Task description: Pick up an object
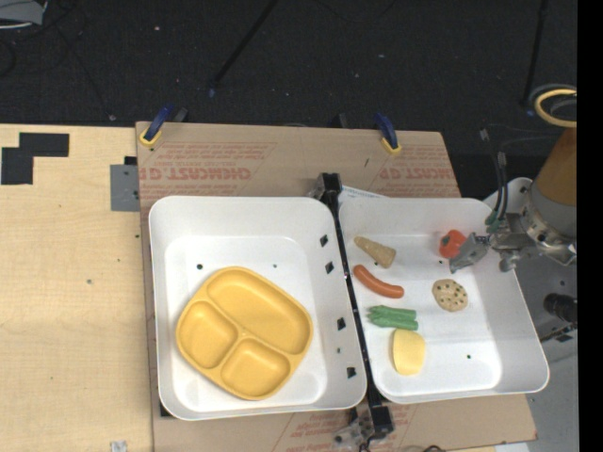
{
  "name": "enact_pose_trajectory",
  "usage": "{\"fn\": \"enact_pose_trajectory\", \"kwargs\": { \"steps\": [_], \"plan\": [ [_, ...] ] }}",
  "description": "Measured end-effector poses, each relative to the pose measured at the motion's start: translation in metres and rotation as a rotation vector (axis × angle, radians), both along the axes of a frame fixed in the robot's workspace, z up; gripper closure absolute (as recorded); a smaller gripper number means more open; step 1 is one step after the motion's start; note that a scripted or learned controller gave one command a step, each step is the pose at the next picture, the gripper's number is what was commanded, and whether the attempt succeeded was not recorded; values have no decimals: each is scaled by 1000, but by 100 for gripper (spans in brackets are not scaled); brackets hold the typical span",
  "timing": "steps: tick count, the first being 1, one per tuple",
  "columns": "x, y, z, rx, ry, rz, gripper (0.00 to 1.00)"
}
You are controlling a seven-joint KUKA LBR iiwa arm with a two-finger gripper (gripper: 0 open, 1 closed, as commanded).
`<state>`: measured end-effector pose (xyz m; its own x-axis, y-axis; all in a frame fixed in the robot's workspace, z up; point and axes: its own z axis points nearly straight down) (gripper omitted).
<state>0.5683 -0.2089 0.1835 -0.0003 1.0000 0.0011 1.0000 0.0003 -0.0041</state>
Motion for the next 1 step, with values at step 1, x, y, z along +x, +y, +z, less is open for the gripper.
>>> {"fn": "enact_pose_trajectory", "kwargs": {
  "steps": [1],
  "plan": [
    [-5,8,-46,0,0,1,0]
  ]
}}
